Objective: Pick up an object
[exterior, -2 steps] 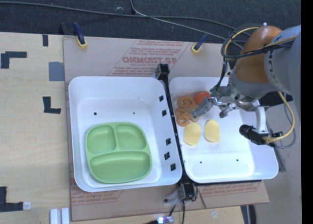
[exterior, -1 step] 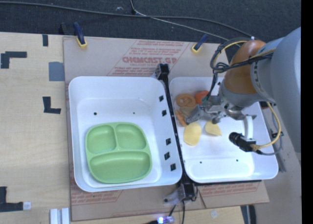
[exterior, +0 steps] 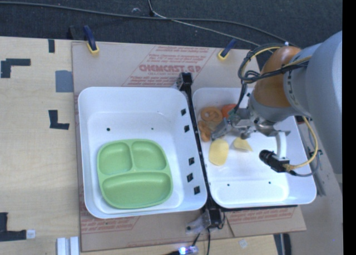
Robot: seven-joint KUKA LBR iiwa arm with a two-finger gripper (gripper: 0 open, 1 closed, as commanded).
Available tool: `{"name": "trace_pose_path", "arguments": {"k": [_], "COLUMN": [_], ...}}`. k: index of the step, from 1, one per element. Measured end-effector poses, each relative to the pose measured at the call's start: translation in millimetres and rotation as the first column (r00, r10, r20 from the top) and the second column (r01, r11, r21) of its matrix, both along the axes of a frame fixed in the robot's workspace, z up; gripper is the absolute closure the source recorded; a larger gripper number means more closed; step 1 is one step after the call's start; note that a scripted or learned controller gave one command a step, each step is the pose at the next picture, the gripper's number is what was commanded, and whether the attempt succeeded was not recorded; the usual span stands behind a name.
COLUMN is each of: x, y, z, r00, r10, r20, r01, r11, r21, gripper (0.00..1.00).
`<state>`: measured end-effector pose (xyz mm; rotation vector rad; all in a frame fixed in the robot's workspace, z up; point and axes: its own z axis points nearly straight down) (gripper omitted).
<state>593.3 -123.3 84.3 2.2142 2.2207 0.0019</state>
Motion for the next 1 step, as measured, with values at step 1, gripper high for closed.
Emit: {"name": "trace_pose_path", "arguments": {"k": [1], "x": [-0.6], "y": [0.7], "z": [5.6], "r00": [1.000], "r10": [0.002], "r20": [-0.006], "r01": [-0.002], "r11": [1.000], "r21": [0.001], "gripper": [1.00]}}
